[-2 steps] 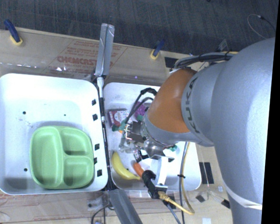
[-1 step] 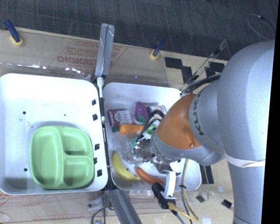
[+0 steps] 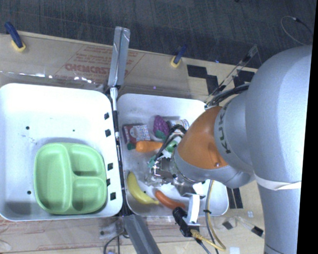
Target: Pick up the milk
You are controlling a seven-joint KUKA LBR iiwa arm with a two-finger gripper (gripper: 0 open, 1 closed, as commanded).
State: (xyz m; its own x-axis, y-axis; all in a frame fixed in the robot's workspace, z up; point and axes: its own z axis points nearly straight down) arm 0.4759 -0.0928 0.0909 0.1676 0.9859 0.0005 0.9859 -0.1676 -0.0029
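A small carton with a maroon and white label, which looks like the milk [image 3: 136,133], lies in the upper left part of the right bin [image 3: 150,102]. My gripper [image 3: 158,171] hangs low over the middle of that bin, below and to the right of the carton and apart from it. The arm's orange band and grey wrist hide the bin's right half.
Purple grapes [image 3: 160,126] and an orange carrot [image 3: 148,146] lie beside the carton. A banana [image 3: 137,191] and an orange-red piece [image 3: 167,199] lie near the bin's front wall. In the left bin [image 3: 17,112] rests a green divided tray [image 3: 70,177].
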